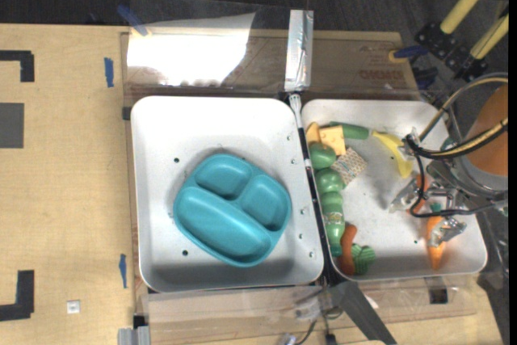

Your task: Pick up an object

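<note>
Currently, end effector (424, 202): over right white bin's (380, 258) right edge; finger state unclear.
Risk: could snag cables, missing the small orange carrot-shaped toy (437, 252).

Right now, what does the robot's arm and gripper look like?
At the view's right, the arm is grey with an orange band above the wrist. Black and yellow cables loop around it. The gripper is a small metallic assembly with red and orange wiring.

Two white bins (153, 174), one teal divided plate (233, 208), one carrot (347, 242)
</note>
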Controlling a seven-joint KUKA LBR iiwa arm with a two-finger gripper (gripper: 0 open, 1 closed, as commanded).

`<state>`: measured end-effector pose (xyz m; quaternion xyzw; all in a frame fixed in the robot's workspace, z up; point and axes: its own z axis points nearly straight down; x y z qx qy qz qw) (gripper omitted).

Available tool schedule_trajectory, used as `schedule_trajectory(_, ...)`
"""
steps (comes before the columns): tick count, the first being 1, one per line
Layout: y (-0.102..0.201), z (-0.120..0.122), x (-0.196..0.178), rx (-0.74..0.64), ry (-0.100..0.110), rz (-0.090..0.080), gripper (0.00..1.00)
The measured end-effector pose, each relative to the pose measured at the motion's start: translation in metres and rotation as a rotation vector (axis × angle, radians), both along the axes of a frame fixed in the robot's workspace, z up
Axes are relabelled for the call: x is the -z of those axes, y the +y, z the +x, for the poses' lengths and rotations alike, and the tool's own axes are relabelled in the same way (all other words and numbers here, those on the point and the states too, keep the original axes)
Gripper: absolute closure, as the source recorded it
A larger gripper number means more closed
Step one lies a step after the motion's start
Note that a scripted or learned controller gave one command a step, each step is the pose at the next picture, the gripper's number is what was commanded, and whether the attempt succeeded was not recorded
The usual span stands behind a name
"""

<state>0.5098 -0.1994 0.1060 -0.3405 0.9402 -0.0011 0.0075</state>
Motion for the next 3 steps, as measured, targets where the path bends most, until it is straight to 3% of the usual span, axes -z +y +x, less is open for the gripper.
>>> schedule_trajectory(1,-0.009,-0.006,0.012,-0.021,-0.012,0.01,0.0)
schedule_trajectory(2,-0.014,-0.008,0.004,-0.02,-0.011,0.0,1.0)
schedule_trajectory(3,0.034,0.041,-0.115,-0.073,0.002,-0.004,1.0)
